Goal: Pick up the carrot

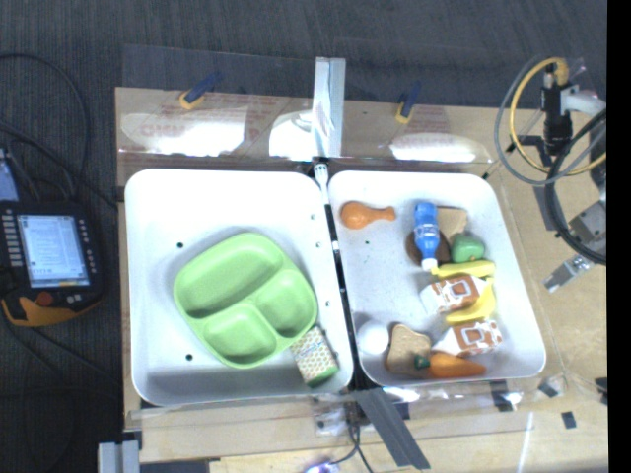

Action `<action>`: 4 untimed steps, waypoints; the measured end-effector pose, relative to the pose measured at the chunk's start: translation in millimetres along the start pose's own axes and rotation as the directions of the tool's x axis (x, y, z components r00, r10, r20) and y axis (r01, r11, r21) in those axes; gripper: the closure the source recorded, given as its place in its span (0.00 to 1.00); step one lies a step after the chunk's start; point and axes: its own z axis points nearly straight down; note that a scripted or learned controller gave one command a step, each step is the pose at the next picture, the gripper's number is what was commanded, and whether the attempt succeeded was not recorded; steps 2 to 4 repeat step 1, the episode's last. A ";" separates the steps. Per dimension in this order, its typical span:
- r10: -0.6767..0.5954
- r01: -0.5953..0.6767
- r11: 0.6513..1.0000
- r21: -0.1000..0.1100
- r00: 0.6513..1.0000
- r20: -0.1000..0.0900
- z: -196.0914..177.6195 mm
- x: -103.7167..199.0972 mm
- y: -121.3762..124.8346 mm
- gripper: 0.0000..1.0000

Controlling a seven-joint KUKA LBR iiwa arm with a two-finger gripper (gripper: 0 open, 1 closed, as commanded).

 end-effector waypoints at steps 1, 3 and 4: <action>-0.320 0.320 0.947 0.000 0.947 0.000 12.6 -11.5 0.5 1.00; -0.320 0.320 0.947 0.000 0.947 0.000 12.6 -11.5 0.5 1.00; -0.320 0.320 0.947 0.000 0.947 0.000 12.6 -11.5 0.5 1.00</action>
